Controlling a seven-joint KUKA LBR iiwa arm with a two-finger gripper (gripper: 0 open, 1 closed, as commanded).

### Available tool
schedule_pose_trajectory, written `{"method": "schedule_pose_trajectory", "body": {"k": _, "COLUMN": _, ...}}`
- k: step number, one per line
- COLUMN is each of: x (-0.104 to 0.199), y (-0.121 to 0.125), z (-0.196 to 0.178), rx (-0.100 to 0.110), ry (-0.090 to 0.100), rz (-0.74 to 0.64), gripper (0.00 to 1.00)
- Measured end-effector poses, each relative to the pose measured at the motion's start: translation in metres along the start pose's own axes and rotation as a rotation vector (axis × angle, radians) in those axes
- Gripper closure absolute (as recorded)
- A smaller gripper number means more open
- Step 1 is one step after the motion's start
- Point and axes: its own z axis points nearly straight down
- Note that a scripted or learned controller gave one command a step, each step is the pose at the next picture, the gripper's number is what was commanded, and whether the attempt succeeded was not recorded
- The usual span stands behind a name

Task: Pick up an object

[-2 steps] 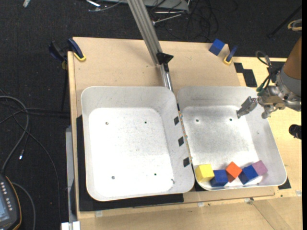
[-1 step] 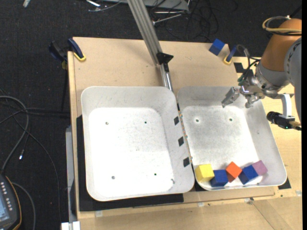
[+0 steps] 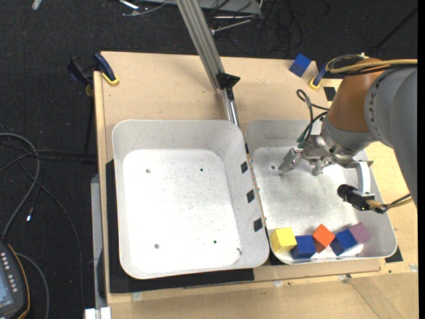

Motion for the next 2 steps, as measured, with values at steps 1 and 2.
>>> {"method": "schedule_pose_trajectory", "body": {"k": 1, "x": 0.037, "y": -0.056, "z": -0.002, "rx": -0.004, "ry": -0.002, "rz": 0.006, "gripper": 0.0}}
{"method": "schedule_pose_trajectory", "body": {"k": 2, "x": 0.046, "y": 0.043, "z": -0.004, "rx": -0.014, "ry": -0.005, "rz": 0.001, "gripper": 0.0}}
